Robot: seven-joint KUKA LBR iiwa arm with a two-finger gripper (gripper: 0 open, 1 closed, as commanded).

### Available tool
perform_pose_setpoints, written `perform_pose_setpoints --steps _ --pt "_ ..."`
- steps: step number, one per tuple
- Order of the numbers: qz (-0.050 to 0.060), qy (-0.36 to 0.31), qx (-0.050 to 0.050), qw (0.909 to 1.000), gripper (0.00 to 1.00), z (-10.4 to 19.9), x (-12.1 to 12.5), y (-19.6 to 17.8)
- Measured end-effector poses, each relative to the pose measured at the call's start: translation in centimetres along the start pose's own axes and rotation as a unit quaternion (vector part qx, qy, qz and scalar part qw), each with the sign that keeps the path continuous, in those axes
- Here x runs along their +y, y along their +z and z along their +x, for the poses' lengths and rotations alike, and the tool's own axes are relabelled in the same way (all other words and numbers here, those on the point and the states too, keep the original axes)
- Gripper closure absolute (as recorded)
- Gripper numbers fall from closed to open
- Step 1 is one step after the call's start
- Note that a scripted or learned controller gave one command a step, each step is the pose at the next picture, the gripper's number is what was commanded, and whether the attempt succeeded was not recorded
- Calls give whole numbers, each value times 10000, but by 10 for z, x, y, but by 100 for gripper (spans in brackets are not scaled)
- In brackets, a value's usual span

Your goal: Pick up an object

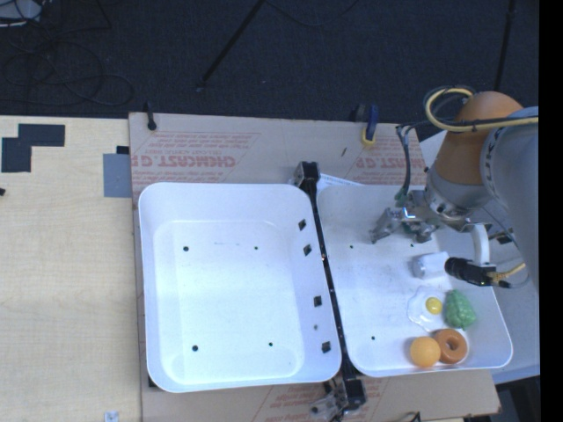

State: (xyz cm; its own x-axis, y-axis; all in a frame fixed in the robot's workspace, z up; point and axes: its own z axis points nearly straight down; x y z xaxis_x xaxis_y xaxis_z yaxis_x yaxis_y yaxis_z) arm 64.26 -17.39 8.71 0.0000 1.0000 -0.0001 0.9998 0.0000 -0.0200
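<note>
where bin wall curves, round glossy orange (425, 351)

2 white bins (224, 202); orange ball (424, 351); green lump (459, 309).

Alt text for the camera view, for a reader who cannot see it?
The gripper hangs over the right bin, apart from a fried egg, green toy, orange and donut clustered in its near right corner. The left bin sits alongside.
</note>
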Motion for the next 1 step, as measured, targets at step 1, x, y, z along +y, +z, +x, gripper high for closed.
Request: perform_pose_setpoints --steps 1 --pt "-106 0 -5 9999 0 -27 1 -49"
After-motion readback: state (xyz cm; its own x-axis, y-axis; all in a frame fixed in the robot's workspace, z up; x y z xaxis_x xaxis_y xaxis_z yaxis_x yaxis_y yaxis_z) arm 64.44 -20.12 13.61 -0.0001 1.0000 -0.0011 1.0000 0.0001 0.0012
